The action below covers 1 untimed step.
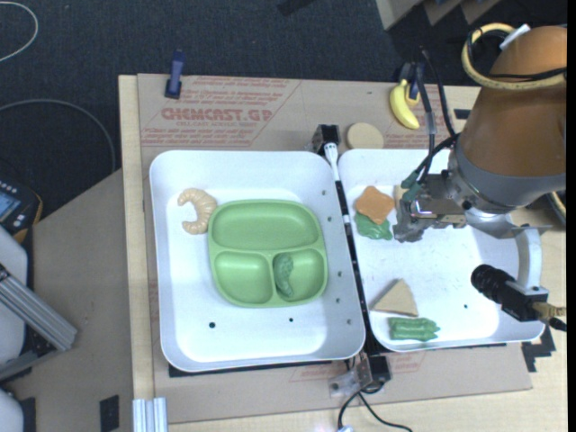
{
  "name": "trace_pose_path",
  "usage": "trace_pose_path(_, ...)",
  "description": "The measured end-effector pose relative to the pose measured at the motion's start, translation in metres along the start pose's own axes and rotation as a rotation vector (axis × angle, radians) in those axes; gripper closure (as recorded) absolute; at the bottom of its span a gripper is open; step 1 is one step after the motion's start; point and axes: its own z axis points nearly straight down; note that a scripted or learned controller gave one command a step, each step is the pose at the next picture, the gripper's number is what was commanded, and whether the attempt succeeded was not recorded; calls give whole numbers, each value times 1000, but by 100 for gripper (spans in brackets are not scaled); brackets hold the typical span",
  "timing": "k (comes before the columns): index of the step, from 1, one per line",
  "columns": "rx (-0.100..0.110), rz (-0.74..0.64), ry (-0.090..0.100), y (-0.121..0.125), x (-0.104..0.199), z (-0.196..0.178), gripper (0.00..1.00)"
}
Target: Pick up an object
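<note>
My gripper (408, 227) hangs low over the left part of the right bin (468, 295). Just left of it lie an orange piece (373, 203) and a small green piece (373, 229), close to the gripper's tip or touching it. Nearer the front of the same bin sit a tan wedge (396, 297) and a green leafy piece (413, 328). The arm's grey and orange body (517, 115) covers the bin's back right part.
In the left bin (171, 241) a green divided plate (265, 219) holds a green vegetable (287, 275), with a pale curled shrimp-like piece (197, 210) beside it. Behind the bins lie a banana (405, 106) and a tan disc (364, 136). A black fixture (504, 291) juts over the right bin's edge.
</note>
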Motion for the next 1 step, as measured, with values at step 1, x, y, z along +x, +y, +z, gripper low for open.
trace_pose_path(1, 9, -2, 2, -1, 45, 34, 100)
